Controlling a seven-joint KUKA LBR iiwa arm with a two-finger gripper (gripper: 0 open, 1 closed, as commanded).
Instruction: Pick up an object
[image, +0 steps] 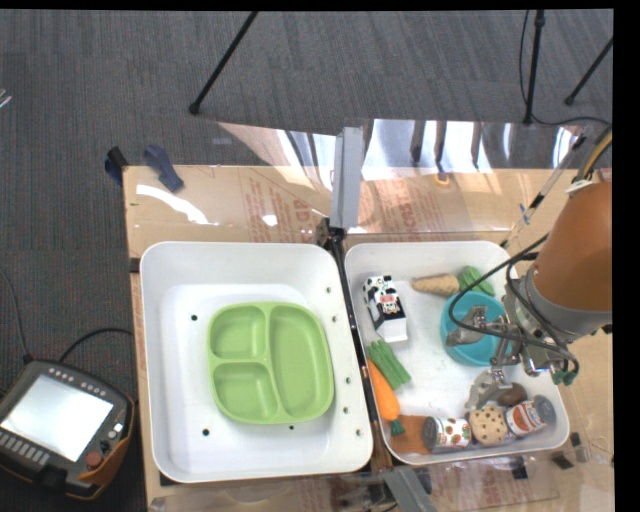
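Camera view: I've got the arm (585, 250) coming in at the right edge of the frame, tool (497, 382) hanging low over the right bin (440, 250), lower right of frame. I can't tell whether it's released or clenched, too much cable and bracket clutter, and nothing is visibly held.

Candidates are all in that bin: cracker (488, 425) and two cans (446, 432) (527, 416) just below the tool, blue bowl (466, 338) beside it, milk carton (385, 308) upper left of the bin, carrot (386, 394) and green stalk (390, 363) along its left wall. The left bin (160, 300) holds a green tray (270, 362).

Risk as I judge it: cracker and cans are crowded near the bin's bottom wall, so a descent could wedge between them, knock a can over, or close on nothing. Cans may also roll away.
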